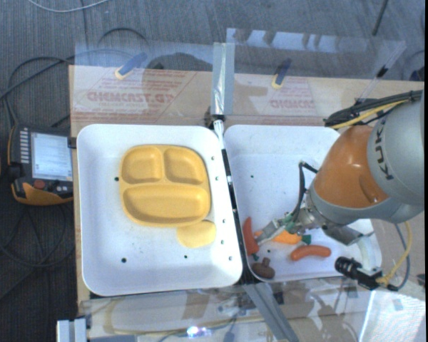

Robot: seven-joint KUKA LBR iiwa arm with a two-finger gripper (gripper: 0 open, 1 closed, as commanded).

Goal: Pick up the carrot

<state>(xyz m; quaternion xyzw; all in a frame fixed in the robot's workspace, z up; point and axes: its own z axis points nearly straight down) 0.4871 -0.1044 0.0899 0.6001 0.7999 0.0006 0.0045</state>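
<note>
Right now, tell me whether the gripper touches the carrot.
Cannot tell. In the camera view the gripper sits right over the carrot; the arm hides any contact or gap.

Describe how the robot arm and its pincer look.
The arm is a bulky, rounded grey casing with a broad orange band above the wrist and dark lettering on the grey shell. Yellow and black cables run along its top. The pincer is small, metallic, with green parts.

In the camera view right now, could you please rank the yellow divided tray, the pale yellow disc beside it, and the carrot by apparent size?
1. Yellow divided tray, clearly largest.
2. Pale yellow disc.
3. Carrot, smallest as seen, though the hand partly covers it, so its full extent is unsure.
</note>
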